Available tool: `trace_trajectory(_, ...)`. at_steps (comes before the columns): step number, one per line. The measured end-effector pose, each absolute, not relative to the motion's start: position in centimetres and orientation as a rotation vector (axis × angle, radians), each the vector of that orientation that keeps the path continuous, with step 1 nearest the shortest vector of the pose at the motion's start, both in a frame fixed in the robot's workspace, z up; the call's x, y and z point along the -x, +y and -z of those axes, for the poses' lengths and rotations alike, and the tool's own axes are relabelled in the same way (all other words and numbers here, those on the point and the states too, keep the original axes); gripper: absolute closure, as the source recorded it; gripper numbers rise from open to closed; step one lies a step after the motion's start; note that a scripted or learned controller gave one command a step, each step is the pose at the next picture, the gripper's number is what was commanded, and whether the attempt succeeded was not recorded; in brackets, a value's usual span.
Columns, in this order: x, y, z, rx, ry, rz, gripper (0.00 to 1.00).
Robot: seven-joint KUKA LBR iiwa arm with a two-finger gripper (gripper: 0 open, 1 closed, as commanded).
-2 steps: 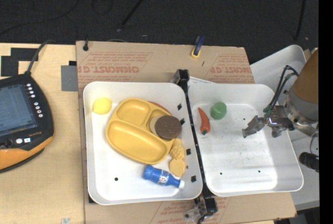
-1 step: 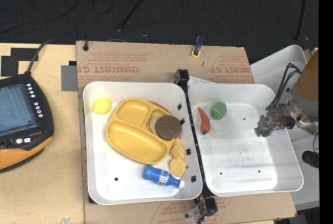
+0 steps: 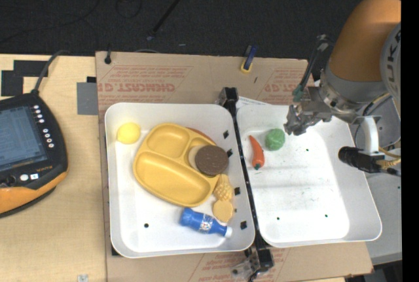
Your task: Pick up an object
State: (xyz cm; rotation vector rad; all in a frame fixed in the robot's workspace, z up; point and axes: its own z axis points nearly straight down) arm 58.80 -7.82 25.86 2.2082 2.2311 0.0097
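Observation:
In the right bin (image 3: 327, 209) a green ball (image 3: 275, 139) lies near the back left, with an orange-red carrot-shaped piece (image 3: 257, 152) just to its left. My gripper (image 3: 294, 127) hangs just right of the green ball, above the bin's back part, close to the ball. The left bin (image 3: 124, 222) holds a yellow divided tray (image 3: 167, 166), a brown round disc (image 3: 211, 159) on the tray's right edge, a yellow ball (image 3: 128, 133), two yellow food shapes (image 3: 223, 199) and a blue can (image 3: 203, 221).
A black clamp strip (image 3: 237, 163) runs between the two bins. A teach pendant (image 3: 26, 150) lies on the bench at far left. A blue and yellow clip (image 3: 247, 59) sits on the cardboard behind the bins. The arm's black fitting (image 3: 360, 158) overhangs the right bin's right side.

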Motion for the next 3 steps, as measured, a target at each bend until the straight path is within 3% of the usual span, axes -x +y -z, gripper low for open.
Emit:
trace_trajectory(1, -50.4, -5.7, -38.1, -2.218, 2.223, -0.006, 1.0)
trace_trajectory(2, -50.2, 1.5, -28.7, -2.217, 2.237, 0.007, 1.0)
trace_trajectory(3, -47.9, 7.2, -36.1, -2.216, 2.232, 0.002, 1.0)
